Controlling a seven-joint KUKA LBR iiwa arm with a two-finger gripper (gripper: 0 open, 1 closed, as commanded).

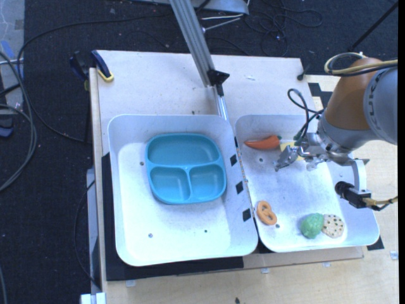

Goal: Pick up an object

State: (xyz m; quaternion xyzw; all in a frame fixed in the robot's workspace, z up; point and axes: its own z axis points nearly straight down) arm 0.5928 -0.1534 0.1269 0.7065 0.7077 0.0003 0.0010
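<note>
Fingertips of the gripper point(283, 161) hanging over the right bin point(354, 239), pointing down and leftward; too small and blurred to tell whether apart or together, nothing visibly between them. Nearest candidate: the orange carrot point(262, 143), just up and to the left of the tips, long axis running left to right, nearly level. Farther off, toward the near rim: pretzel point(266, 213) below, green ball point(311, 225) and cookie point(333, 225) below-right. Probably a short shift up-left for the carrot.
</note>
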